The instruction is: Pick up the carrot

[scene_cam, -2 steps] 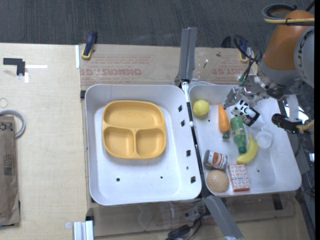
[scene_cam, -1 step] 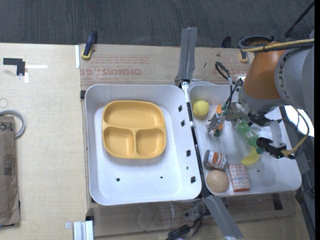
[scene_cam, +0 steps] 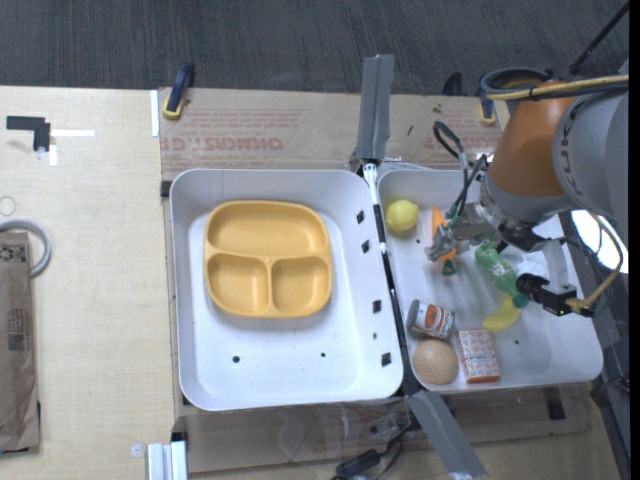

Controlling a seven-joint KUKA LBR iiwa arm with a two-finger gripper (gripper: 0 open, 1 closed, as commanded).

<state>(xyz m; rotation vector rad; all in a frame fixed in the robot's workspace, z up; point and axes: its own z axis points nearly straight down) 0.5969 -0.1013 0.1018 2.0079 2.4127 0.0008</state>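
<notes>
Camera view: gripper (scene_cam: 447,245) low in the right bin (scene_cam: 560,368), arm (scene_cam: 540,148) over its far right side. Cannot tell how the gripper is set. Carrot (scene_cam: 438,224) directly at the tips, partly hidden. Lemon (scene_cam: 402,215) just left. Can (scene_cam: 432,320), round bun (scene_cam: 435,362) and small box (scene_cam: 478,356) nearer the camera. Yellow 3-part plate (scene_cam: 268,258) well left, in the other bin (scene_cam: 200,368).

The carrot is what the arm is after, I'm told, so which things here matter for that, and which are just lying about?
For the job:
carrot, in the right bin
gripper, right over the carrot

Just lying about:
yellow divided plate in the left bin
lemon
small can
round bun
little red box
green bottle
</notes>
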